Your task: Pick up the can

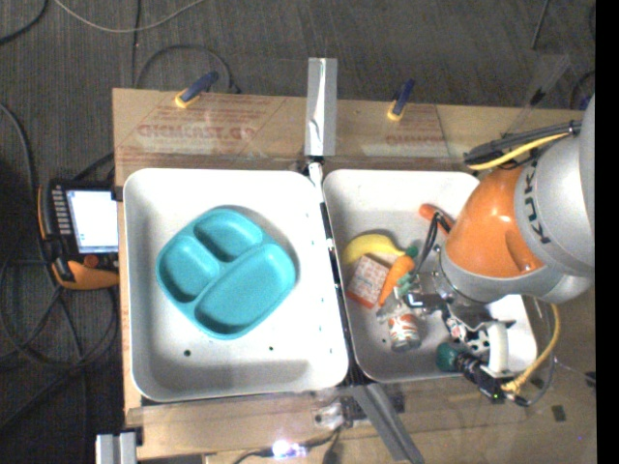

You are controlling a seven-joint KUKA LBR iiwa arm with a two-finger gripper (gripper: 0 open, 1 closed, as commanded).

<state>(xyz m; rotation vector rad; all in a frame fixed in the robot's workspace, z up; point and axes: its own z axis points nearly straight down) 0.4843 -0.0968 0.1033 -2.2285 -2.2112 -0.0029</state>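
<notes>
You see the can [404,330] lying in the right bin [340,222], at about 6 o'clock from the banana [371,248] and just beside the carrot [397,276] and the small red packet [367,280]. The gripper [423,301] hangs right over it, at the can's 1 o'clock; whether it grips anything you cannot tell. The left bin [145,201] on the worktop [174,124] carries a blue divided plate [227,271].

The grey arm [566,211] bears dark letters reading "KU" along its side. Red print on the cardboard sheet [198,129] is too faint to read.
</notes>
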